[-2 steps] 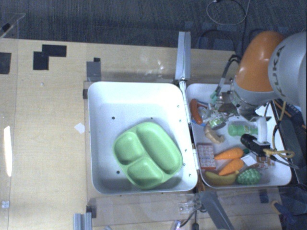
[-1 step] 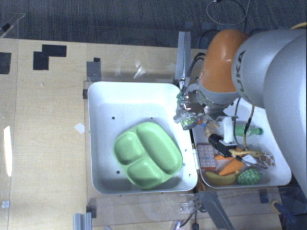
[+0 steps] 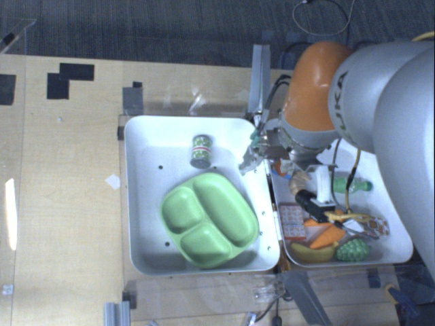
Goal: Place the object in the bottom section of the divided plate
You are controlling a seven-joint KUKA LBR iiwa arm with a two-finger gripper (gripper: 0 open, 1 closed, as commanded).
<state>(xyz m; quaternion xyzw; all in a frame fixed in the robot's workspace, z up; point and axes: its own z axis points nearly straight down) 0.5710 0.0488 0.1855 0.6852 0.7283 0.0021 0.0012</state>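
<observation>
From the camera view, the grey two-finger gripper (image 3: 253, 156) hangs over the rim between bins, jaws seemingly apart and gripping nothing. The small green-labelled can (image 3: 200, 151) lies in the left white bin (image 3: 139, 202), just above the green divided plastic plate (image 3: 209, 218). The pick looks not yet made; next, descend onto the can.

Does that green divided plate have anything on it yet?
Empty. All three sections of the green divided plate show bare green. The small can lies beside it in the left bin, not on it.
</observation>
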